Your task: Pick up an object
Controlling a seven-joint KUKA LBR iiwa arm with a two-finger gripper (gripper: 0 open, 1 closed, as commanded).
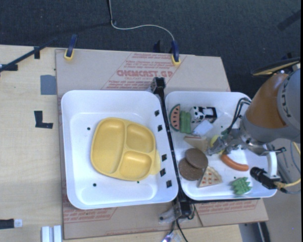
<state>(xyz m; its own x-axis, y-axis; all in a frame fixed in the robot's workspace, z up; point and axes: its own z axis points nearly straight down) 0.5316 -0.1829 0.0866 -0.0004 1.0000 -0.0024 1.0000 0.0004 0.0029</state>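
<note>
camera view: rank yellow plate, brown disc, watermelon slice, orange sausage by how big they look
1. yellow plate, by far the largest
2. brown disc
3. watermelon slice and orange sausage look about alike, so I won't rank them.

The gripper [218,146] is small and blurry, so its tips cannot be made out. The arm [272,112] covers part of the right bin [219,96]. The tan thing [198,142] beside the gripper is too unclear to name.
</note>
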